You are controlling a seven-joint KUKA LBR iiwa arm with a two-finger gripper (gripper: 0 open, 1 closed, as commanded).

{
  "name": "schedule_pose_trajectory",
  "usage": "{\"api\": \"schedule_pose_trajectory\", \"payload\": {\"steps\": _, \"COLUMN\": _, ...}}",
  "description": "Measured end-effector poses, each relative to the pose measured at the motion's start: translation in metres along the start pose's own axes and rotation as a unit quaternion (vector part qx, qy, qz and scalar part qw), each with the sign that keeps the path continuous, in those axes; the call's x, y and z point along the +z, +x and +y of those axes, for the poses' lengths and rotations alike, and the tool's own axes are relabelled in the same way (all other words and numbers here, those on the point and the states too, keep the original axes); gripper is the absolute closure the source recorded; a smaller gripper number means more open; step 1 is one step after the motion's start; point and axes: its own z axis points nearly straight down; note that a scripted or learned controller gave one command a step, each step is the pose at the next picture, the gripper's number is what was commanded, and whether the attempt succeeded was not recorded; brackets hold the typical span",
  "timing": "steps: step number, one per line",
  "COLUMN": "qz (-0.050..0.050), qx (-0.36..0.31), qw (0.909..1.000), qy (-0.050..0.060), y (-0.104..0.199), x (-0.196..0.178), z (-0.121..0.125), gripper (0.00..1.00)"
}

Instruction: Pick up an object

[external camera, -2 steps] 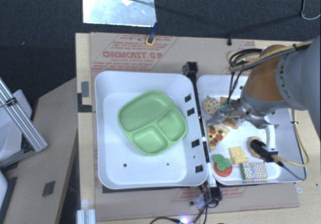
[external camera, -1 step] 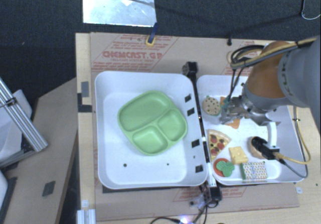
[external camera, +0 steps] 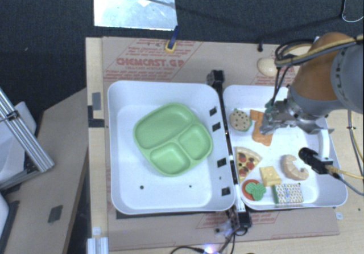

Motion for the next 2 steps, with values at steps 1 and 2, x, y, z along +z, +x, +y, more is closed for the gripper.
{"api": "schedule_pose_trajectory", "payload": {"steps": 1, "qz": 0.000, "qx": -0.002, "qw": 1.0000, "qy": -0.002, "y": -0.002, "x": -0.064, "z": 0.006, "gripper": 1.00}}
{"api": "schedule_pose_trajectory", "payload": {"steps": 2, "qz": 0.001, "qx": -0.003, "qw": 1.0000, "qy": 0.001, "y": -0.002, "x": -0.075, "z": 0.007, "gripper": 1.00}}
